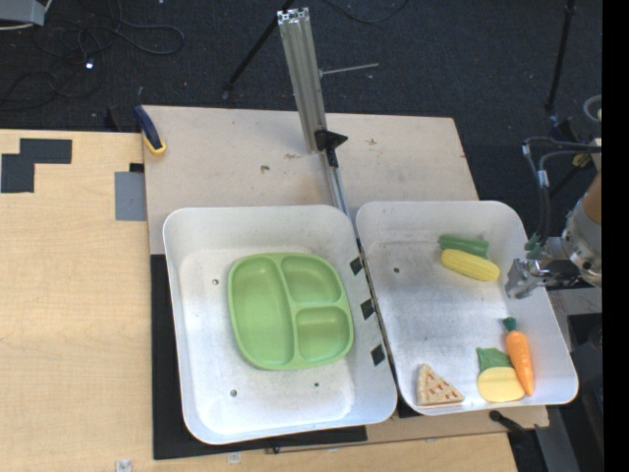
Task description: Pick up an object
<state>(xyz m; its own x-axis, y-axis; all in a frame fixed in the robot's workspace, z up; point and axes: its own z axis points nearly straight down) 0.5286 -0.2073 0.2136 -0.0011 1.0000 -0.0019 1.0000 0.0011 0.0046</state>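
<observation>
Toward the middle of the left bin [197, 401] we see a green divided plate [291, 310]. Across in the right bin [418, 229], a corn cob [470, 264] lies near the far right corner, while a waffle wedge [436, 386], a yellow lemon-like piece [500, 384] and a carrot [521, 360] crowd the near right corner. At the right rim our gripper [521, 275] hangs, blurred; we cannot tell its state.

camera view: fixed above bench [295, 155] | slanted downward | both bins framed | mid-range
</observation>
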